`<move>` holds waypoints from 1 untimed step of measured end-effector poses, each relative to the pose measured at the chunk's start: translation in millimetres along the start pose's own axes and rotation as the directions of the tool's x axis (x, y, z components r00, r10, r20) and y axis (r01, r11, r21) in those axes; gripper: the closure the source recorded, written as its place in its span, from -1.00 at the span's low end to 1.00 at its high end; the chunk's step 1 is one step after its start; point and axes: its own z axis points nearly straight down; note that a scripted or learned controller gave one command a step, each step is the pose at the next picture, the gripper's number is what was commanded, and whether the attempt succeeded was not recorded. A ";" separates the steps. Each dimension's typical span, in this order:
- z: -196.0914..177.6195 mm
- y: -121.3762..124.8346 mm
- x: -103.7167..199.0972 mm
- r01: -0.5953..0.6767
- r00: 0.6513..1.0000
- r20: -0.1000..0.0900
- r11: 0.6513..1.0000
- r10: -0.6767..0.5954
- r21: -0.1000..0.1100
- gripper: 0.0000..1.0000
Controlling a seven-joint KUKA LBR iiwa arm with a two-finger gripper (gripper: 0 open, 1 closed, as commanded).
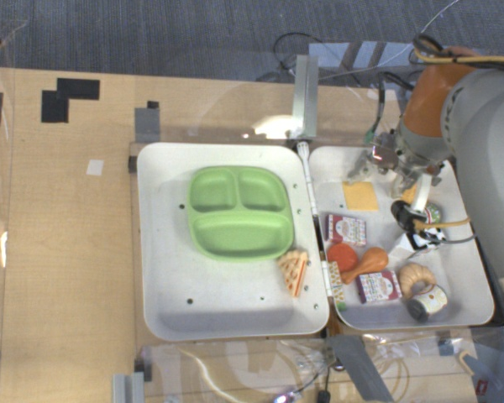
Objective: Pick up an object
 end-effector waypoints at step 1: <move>-1.6 -29.2 6.0 0.114 0.994 0.002 0.993 -0.114 -0.004 -1.00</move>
